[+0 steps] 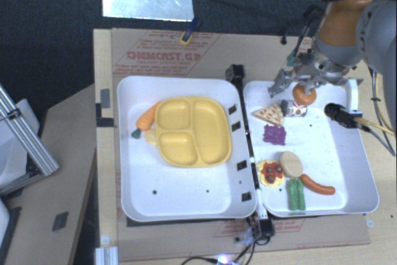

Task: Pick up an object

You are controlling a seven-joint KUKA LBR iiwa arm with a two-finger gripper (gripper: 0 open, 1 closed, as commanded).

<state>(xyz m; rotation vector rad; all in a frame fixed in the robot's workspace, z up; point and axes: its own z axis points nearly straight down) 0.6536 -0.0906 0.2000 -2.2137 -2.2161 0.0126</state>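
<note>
1. Camera view puts my gripper (296, 85) at the back of the right bin (356, 152), low over the toys there
2. Directly under it sits a small round orange toy (304, 96), maybe a fruit or a bun; it is at the fingertips, but I cannot tell whether my jaws are open or closed, or whether they grip it
3. Just beside this toy, toward the front, lie a small red and white piece (297, 110) and a pizza slice (270, 115)
4. Purple grapes (274, 134), a sausage (317, 185) and green beans (296, 195) lie farther forward, well apart from me
5. My judgement: the orange toy is the nearest target, and being round it needs no special wrist turn
6. A yellow divided plate (189, 131) and a carrot (147, 116) rest in the left bin (133, 195)
</note>
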